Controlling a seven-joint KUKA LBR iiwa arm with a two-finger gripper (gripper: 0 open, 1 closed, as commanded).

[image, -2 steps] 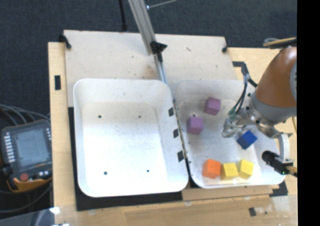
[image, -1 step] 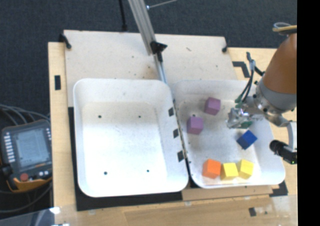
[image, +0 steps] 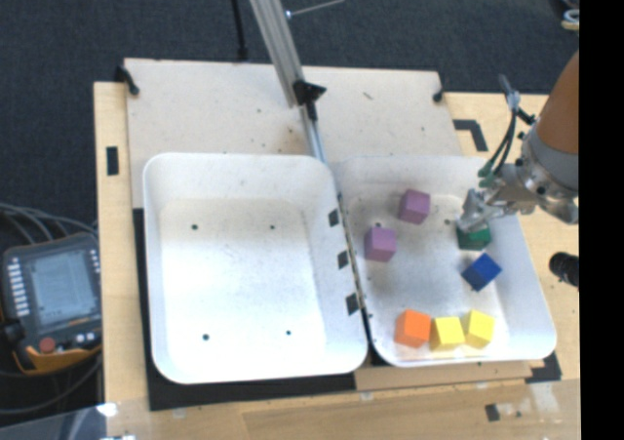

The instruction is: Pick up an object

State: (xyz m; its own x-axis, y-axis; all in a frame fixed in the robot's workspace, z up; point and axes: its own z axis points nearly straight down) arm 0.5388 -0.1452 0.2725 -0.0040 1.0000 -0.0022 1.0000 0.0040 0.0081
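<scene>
Green block point(image: 474, 239): sat in the right bin point(image: 534, 303), toward its 2 o'clock part, near the right wall. Only its lower part showed; the rest was covered by the fingers above it.

Gripper point(image: 474, 224): came in from 3 o'clock, wrist pointed down over the green block. The fingertips reached to the block's top. From this slant I could not tell how far apart the fingers stood, nor whether the block was truly between them or only beneath them. No hold claimed.

Key relation: the block lay straight under the fingertips, perhaps a shade toward 6 o'clock. It looked roughly cubic, so no long axis to line up with. My judgement: the coming move turns on a plain vertical close and lift, not on any sideways shift.

Blue block point(image: 482, 271): just beside the green one, at its 5 o'clock, turned on a diagonal. Close enough that a finger might nudge it.

Purple blocks: one point(image: 414, 205) at 10 o'clock of the green block, another point(image: 379, 242) at 9 o'clock, both well apart from it.

Front row: orange block point(image: 412, 327), yellow block point(image: 448, 332), second yellow block point(image: 480, 327), side by side along the bin's 6 o'clock edge.

Left bin point(image: 166, 184): white, held no blocks.

Stage, as judged: at the grasp point, lift not yet made.
</scene>
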